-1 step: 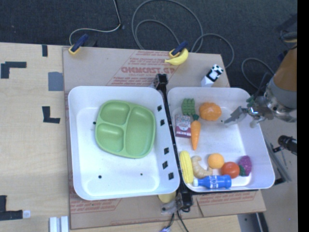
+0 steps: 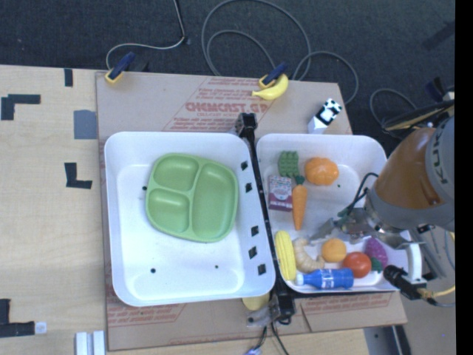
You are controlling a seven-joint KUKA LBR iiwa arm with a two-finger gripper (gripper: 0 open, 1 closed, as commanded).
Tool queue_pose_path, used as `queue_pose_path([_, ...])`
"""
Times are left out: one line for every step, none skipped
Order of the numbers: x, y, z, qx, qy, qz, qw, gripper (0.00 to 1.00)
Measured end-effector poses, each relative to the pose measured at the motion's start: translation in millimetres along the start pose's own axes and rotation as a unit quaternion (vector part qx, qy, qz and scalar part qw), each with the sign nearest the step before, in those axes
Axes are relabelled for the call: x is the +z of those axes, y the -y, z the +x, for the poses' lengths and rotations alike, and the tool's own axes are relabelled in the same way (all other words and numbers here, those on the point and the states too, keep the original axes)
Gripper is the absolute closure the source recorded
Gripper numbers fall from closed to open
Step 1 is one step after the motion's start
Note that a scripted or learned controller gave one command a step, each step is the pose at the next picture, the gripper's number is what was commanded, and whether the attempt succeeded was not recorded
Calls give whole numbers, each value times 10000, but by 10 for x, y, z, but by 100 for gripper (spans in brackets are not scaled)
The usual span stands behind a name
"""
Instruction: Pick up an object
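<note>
Pincer (image 2: 334,230) low over small orange ball (image 2: 333,250) — grip state unclear; carrot (image 2: 298,206) lies lengthwise, tip toward camera.

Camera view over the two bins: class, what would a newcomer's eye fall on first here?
First, the green divided plate, alone in the left bin. Next, the bright toy food crowding the right bin: an orange, a carrot, a corn cob, a blue bottle. The arm reaches in from the right.

The end effector (image 2: 336,226) hovers over the right bin (image 2: 347,143) (beside a small orange (image 2: 333,250)).
</note>
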State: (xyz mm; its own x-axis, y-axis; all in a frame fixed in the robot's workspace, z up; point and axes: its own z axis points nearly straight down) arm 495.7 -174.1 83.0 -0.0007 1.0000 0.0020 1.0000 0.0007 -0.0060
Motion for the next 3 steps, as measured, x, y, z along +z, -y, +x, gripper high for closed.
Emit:
queue_pose_path([-37, -774, 308, -15, 32, -52, 10000, 0])
queue_pose_path([-11, -1311, -206, 22, -41, 171, 9998, 0])
queue_pose_path([15, -1536, -309, 79, -95, 512, 9986, 0])
